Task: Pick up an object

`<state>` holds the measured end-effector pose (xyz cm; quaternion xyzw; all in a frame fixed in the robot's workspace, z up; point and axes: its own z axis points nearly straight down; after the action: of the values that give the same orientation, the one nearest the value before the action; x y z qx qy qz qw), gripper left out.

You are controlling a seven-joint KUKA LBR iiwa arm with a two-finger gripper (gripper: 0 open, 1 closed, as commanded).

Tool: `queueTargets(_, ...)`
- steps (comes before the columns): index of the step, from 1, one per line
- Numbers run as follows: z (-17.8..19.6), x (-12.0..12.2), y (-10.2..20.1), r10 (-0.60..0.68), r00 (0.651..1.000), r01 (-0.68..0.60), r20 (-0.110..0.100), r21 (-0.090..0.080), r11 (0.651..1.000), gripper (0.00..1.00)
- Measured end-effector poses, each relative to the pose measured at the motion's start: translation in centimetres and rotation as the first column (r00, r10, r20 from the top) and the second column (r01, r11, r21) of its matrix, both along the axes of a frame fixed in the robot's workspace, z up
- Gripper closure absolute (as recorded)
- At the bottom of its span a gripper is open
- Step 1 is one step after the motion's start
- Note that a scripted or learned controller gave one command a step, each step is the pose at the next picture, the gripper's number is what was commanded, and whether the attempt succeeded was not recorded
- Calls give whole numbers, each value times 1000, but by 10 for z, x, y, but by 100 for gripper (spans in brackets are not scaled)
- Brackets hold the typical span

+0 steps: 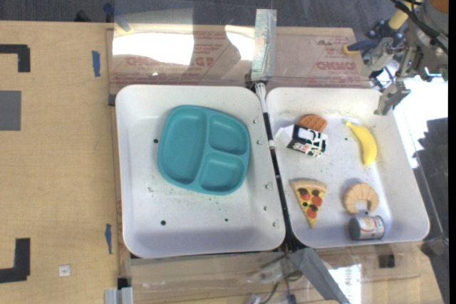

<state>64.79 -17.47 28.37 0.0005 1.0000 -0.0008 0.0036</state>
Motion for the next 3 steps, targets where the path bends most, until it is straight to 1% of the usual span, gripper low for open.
queueTargets(1, -118, -35, 30, -211, 977, 211, -12, 3, 977, 0)
queueTargets(2, -161, -88, 81, -433, 901, 433, -4, 4, 901, 0)
queueTargets(3, -176, -21, 73, -713, 699, 713, -57, -30, 701, 0)
